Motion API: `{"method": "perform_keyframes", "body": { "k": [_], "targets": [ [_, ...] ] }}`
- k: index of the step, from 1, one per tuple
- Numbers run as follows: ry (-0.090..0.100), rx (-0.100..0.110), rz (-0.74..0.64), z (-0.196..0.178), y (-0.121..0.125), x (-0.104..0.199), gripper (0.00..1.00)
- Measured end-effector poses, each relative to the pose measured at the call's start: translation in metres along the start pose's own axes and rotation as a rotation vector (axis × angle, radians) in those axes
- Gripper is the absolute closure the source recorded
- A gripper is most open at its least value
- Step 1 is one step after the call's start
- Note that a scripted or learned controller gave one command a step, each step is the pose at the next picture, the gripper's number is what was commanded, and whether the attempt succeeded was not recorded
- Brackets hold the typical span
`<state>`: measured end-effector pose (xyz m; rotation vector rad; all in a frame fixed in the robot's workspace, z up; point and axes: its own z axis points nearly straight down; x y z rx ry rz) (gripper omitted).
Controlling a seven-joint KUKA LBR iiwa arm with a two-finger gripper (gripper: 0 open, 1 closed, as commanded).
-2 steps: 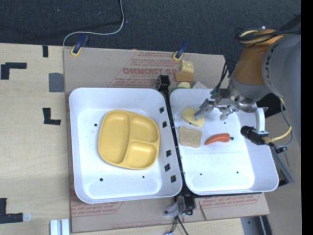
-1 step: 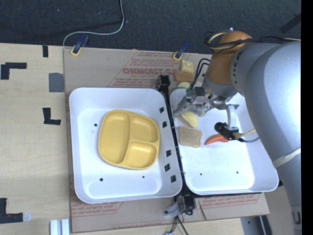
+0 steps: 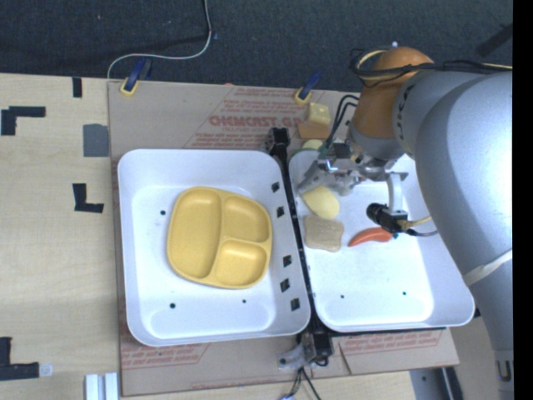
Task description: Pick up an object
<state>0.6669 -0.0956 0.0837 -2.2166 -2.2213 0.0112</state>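
From my remote station, the biggest thing I see is the grey KUKA arm [image 3: 466, 148], which comes in from the right and covers the right bin's far right side. Its orange band [image 3: 379, 98] sits just behind the gripper [image 3: 329, 176]. The gripper hangs low over the rear left part of the right shallow white bin [image 3: 391, 307], close to the divide between the two bins. I cannot tell from this angle whether the tool is released or clenched, and I see nothing that is clearly grasped by it.

The left shallow white bin [image 3: 150, 307] lies to the left of the gripper. It holds a yellow plastic three-compartment plate [image 3: 219, 236], well apart from the tool.

The candidate objects are all in the right bin. A pale yellow, rounded, lemon-like object [image 3: 321, 201] lies right in front of the gripper, so near that I cannot say whether they touch. A beige, spongy, squarish block [image 3: 324, 235] sits just in front of the lemon-like object, touching or almost touching it. A small orange carrot-shaped piece [image 3: 371, 237] lies in front of the tool and to its right, just beside the block and under a black cable fitting [image 3: 381, 216] on the arm.

Behind the gripper, outside the bin on the brown cardboard sheet [image 3: 208, 119], rests a small tan block [image 3: 315, 125].
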Motion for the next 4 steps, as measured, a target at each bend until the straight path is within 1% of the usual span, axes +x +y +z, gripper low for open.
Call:
{"method": "perform_keyframes", "body": {
  "k": [1, 2, 3, 4],
  "targets": [
    [0.001, -0.006, 0.002, 0.0, -0.007, -0.012, 0.0],
    [0.001, -0.006, 0.001, -0.001, -0.018, -0.007, 0.0],
    [0.003, -0.007, 0.001, 0.0, -0.013, 0.002, 0.0],
    [0.003, -0.006, 0.0, -0.01, -0.013, 0.002, 1.0]
  ]
}}
